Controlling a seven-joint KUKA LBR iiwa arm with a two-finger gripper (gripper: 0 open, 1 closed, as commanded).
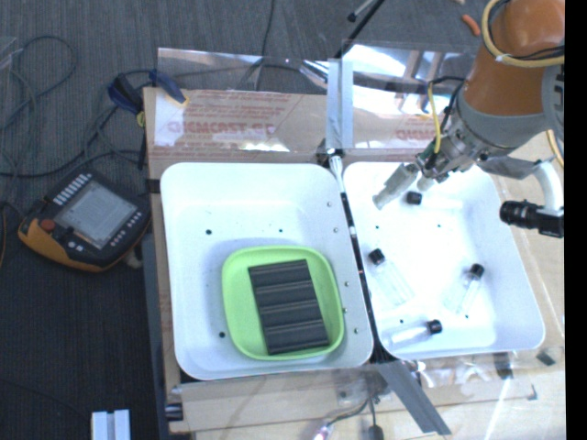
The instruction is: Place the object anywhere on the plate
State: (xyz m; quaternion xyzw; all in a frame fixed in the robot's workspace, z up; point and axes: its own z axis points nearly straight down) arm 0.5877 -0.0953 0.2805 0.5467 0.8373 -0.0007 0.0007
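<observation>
You are looking down on a worktop [275, 126] with two shallow white bins side by side. In the left white bin [188, 246] sits a lime-green square plastic plate [235, 287], and on it lies a dark grey ribbed rectangular block [288, 306], covering most of the plate's middle.

The right white bin [514, 301] holds several small clear vials with black caps: one vial [388, 276] lies near the bin's left wall, a second vial [466, 286] lies toward the right side, tilted, and a third vial [413, 331] lies along the near edge with its cap pointing right. A small black cap-like piece [414, 197] rests near the far end of this bin.

The grey arm with its orange band [525, 26] comes in from the right, and its gripper [396, 189] hangs over the far left part of the right bin, pointing down and left. You can see a pale, light-coloured tip there, but you cannot tell whether the fingers are open, closed, or gripping anything.

A handheld control pendant with an orange edge [83, 220] lies on the floor to the left.
</observation>
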